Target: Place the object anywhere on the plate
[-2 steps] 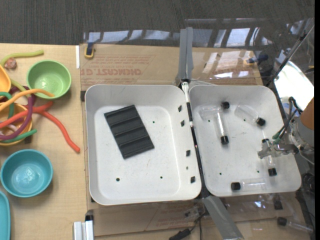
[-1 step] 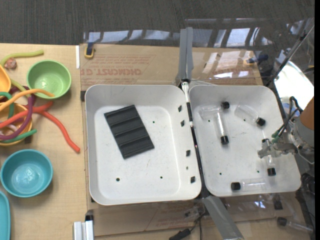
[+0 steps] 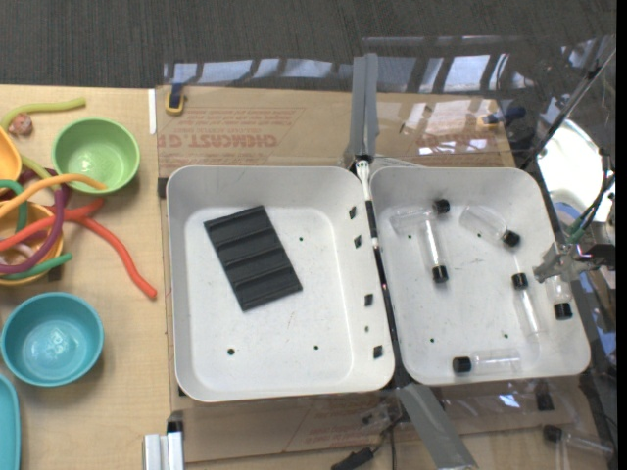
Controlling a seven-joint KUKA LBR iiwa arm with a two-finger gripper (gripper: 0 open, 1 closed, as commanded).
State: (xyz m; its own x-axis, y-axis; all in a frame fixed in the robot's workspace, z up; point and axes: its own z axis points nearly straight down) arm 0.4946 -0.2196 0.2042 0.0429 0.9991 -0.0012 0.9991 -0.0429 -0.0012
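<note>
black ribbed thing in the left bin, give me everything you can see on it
The black ribbed plate is a flat, matte, dark rectangle, looking like rubber or plastic, with about four raised bands running across its width. It lies flat on the floor of the left bin, in the upper-left part, turned at an angle so its long axis runs from upper left to lower right. It looks whole and bare: nothing rests on it and nothing touches it except the bin floor beneath.

black ribbed plate (image 3: 253,257); white bins (image 3: 196,360)
</note>
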